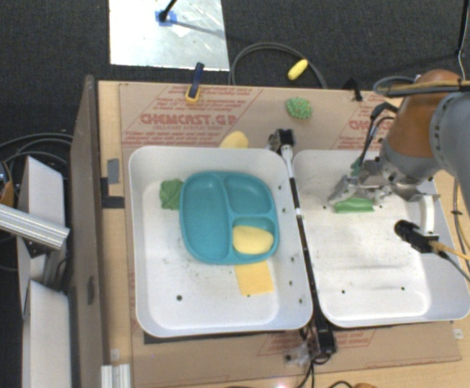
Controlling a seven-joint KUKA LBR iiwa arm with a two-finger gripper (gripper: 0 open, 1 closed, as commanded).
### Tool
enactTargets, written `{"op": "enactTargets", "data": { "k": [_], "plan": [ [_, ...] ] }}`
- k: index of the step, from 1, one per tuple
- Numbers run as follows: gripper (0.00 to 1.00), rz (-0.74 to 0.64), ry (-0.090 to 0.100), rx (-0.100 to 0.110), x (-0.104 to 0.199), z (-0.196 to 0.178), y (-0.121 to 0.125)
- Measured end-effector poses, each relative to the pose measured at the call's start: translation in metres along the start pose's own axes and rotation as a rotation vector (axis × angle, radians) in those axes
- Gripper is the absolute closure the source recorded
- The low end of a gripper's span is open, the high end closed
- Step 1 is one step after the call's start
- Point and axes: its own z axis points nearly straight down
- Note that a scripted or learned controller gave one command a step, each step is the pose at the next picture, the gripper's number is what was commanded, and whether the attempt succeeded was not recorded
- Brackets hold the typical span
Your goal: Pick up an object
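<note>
- Camera view puts the gripper (353, 194) low in the far part of the right bin (380, 297), at the end of the grey arm (461, 136) that reaches in from the right.
- The green object (354, 207), a small flat piece, lies on the bin floor just beside the gripper's tip, on its near side. We judge it the thing to pick, as it is the item closest to the gripper.
- We cannot tell whether the gripper is open or closed, nor whether it touches the green object; the metal parts blur together there.
- To do this step well, we judge the gripper should centre over the green object, straddle its short width and go down close to the floor before closing. A thin piece could slip out easily.
- The left bin (150, 241) holds a teal plate (207, 225) with 3 compartments; a yellow lump (253, 239) sits in the near right 1.
- A green leafy piece (170, 193) touches the plate's left edge, and a flat yellow slice (254, 280) lies at its near edge.
</note>
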Motion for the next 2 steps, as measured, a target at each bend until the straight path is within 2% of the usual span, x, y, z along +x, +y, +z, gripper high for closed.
{"op": "enactTargets", "data": {
  "k": [1,2],
  "plan": [
    [1.00,-0.001,0.000,-0.006,0.000,-0.014,0.001],
    [1.00,-0.005,0.004,-0.002,0.082,-0.125,-0.068]
  ]
}}
